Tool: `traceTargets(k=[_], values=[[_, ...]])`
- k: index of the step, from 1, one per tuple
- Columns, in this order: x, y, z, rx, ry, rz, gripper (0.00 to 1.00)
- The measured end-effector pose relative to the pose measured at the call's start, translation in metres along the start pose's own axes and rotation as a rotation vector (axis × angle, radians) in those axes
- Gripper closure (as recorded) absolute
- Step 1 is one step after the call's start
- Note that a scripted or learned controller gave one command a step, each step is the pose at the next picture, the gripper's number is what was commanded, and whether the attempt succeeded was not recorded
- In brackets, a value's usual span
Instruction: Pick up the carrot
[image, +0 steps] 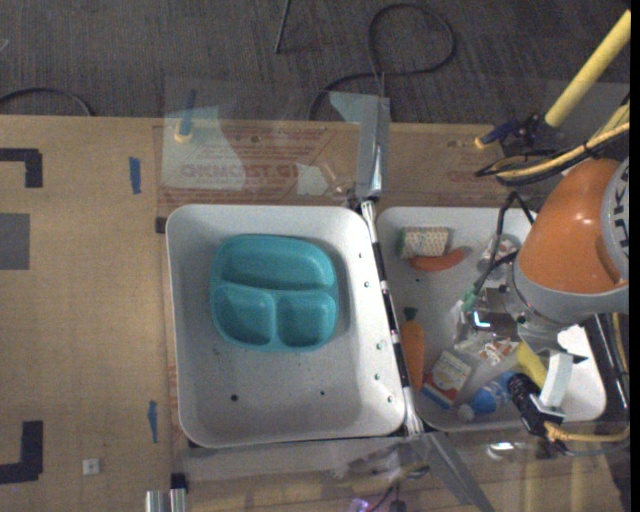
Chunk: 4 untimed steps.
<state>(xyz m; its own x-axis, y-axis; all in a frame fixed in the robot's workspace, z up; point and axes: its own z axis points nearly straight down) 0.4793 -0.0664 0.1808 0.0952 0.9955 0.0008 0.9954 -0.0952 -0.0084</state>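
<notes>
Far left: brown bench top (80, 300) w/ black corner marks and bits of blue tape. Next, left white bin (190, 400); a teal divided plate (272, 290) lies flat in its upper-middle part, one long compartment at the back and two smaller ones in front. Rest of that bin floor is bare white w/ a few small dark specks. A clear panel (250, 150) lies on the bench behind this bin.

Right bin (390, 230) sits just beside the left one, walls touching along the middle. The carrot (412, 350) lies against the right bin's left wall, lengthwise along it, green top toward the back, orange body toward the front. Near the back wall: a small patterned box (425, 241) w/ an orange-red sausage-like item (438, 262) touching its front edge. Toward the front: a small card pack (450, 375) just right of the carrot, and a blue item (488, 398) beside it.

Right side: arm (570, 245), orange band and grey wrist, hangs over the right bin's right half. Gripper (483, 318) sits under the wrist, near mid-bin, apart from the carrot; too cluttered and blurred there — can't tell how wide the claw is or if it has anything. Yellow cables (560, 155) run behind the arm.
</notes>
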Motion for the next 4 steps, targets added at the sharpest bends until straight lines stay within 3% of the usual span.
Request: traceTargets(k=[1, 2, 3, 4], values=[[-0.002, 0.062, -0.095, -0.006, -0.003, -0.397, 1.00], [0.051, -0.005, 0.000, -0.001, -0.001, -0.169, 1.00], [0.091, 0.017, -0.017, -0.003, -0.003, 0.089, 1.00], [0.109, 0.026, 0.000, 0.000, -0.002, 0.002, 1.00]])
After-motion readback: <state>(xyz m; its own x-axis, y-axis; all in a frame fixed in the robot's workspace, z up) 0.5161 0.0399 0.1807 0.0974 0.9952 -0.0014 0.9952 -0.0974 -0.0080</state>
